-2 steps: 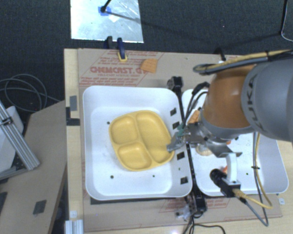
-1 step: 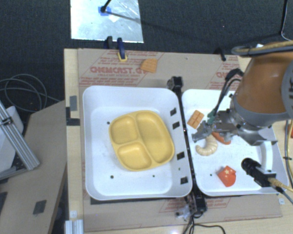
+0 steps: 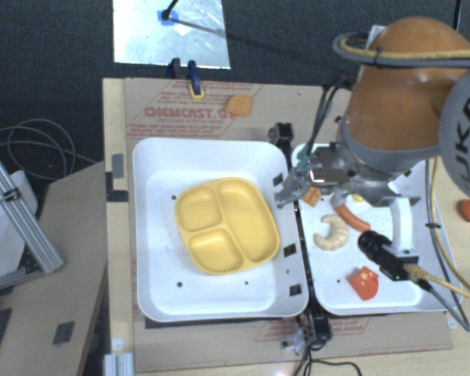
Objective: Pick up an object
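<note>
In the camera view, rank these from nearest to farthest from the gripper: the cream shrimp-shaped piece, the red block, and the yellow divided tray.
Measured from the gripper, at the right bin's left edge:
1. Cream shrimp-shaped piece, just below and right of it, in the right bin.
2. Yellow divided tray, in the left bin; its near edge is close.
3. Red block, at the right bin's front.

Yellow divided tray (image 3: 225, 225) in left bin (image 3: 153, 233); arm (image 3: 399, 100) over right bin (image 3: 423, 300) holding shrimp (image 3: 331, 233), red block (image 3: 364, 283)

Two shallow white bins side by side on cardboard-covered bench (image 3: 196, 108). Left bin (image 3: 153, 210) holds yellow three-compartment tray (image 3: 225, 225). Shiny silver sheet (image 3: 171, 22) lies beyond bench, on dark floor.
</note>
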Robot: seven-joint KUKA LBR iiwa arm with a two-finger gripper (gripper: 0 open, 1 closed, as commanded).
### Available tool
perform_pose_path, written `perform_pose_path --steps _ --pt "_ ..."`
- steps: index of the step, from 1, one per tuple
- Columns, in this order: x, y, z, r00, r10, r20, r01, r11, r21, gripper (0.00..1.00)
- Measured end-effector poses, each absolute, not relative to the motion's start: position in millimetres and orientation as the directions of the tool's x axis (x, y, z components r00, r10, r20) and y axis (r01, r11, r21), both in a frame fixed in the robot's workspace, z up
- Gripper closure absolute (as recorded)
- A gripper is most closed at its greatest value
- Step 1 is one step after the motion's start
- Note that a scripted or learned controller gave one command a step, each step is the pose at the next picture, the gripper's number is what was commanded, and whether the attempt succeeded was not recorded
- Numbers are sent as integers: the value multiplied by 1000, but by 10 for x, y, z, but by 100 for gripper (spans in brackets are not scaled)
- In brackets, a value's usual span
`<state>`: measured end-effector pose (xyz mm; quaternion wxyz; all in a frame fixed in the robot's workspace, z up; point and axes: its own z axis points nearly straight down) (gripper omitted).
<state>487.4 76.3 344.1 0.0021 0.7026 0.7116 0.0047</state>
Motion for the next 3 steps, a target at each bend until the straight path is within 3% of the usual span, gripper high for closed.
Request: perform_pose_path --steps 1,2,3 --pt "4858 692 1969 0 1000 0 1000 0 -6 0" --pt "4865 -131 1837 4 1000 -1 1000 -4 0 0" --pt "4879 -485 3862 -4 1000 -2 1000 4 18 0"
